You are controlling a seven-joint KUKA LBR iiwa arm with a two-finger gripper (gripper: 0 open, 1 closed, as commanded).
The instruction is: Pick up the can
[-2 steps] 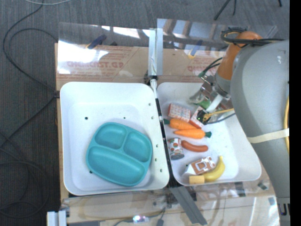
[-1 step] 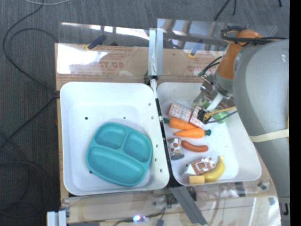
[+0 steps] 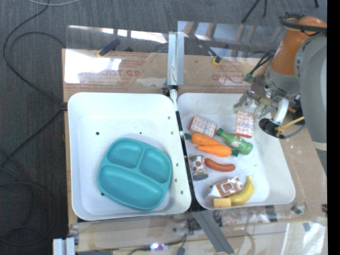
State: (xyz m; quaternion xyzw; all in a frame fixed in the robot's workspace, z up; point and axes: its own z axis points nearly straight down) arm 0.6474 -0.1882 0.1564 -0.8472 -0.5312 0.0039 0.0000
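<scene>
The can [image 3: 197, 167] is small with a red and white label. It lies in the right bin [image 3: 276, 163] close to the divider between the bins, left of a red sausage [image 3: 220, 167]. My gripper [image 3: 254, 104] hangs over the right bin's far right corner, just above a red and white carton [image 3: 244, 124]. It is well apart from the can, up and to the right of it, and nothing shows in its grasp.
Around the can lie two carrots [image 3: 211, 145], a green bottle [image 3: 234, 141], a second red carton [image 3: 203, 125], a brown carton [image 3: 229, 186] and a banana [image 3: 242, 193]. A teal divided plate [image 3: 135, 172] sits in the left bin [image 3: 90, 121].
</scene>
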